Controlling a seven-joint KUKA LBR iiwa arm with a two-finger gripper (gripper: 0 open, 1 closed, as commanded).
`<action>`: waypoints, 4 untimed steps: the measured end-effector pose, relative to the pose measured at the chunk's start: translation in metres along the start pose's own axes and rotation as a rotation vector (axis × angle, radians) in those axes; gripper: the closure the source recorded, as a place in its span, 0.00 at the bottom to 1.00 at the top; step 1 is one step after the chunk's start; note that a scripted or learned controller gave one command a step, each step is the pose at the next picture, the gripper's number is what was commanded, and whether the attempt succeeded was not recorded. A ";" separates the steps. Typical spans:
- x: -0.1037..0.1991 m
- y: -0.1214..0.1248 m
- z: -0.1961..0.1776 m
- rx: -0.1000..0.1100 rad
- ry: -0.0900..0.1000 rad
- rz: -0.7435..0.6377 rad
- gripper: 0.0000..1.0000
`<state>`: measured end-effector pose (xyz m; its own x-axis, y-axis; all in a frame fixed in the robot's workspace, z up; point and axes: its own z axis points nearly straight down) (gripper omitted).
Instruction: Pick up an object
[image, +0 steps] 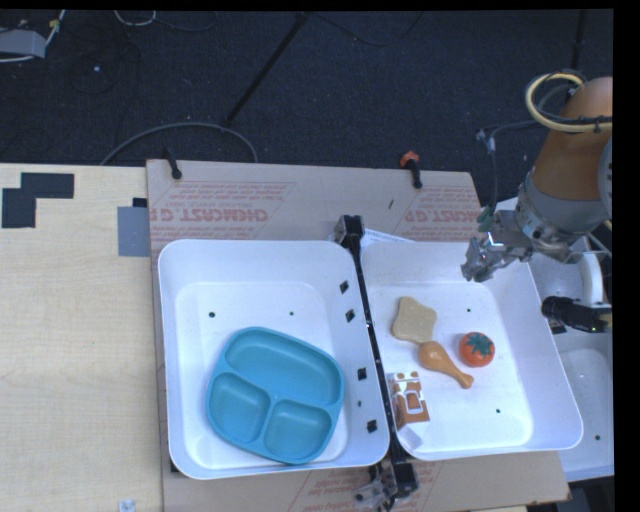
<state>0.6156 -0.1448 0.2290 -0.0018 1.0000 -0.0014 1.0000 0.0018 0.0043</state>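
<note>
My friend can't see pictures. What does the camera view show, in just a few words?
A grey robot arm's gripper hovers over the top edge of the right bin, which holds a slice of toy bread, a toy drumstick, a toy tomato and a small printed card. The left bin holds a blue divided plate.

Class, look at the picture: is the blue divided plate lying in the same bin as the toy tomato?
No, the blue divided plate lies in the left bin, while the toy tomato lies in the right bin.

Two bins; one tray; four toy foods
</note>
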 end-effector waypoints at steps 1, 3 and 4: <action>-0.001 0.000 -0.021 0.004 0.001 -0.001 1.00; 0.097 -0.034 -0.030 0.008 0.004 -0.002 1.00; 0.148 -0.045 -0.015 0.010 0.004 -0.003 1.00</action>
<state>0.5697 0.0034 0.2432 -0.0043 1.0000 0.0023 1.0000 0.0043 -0.0055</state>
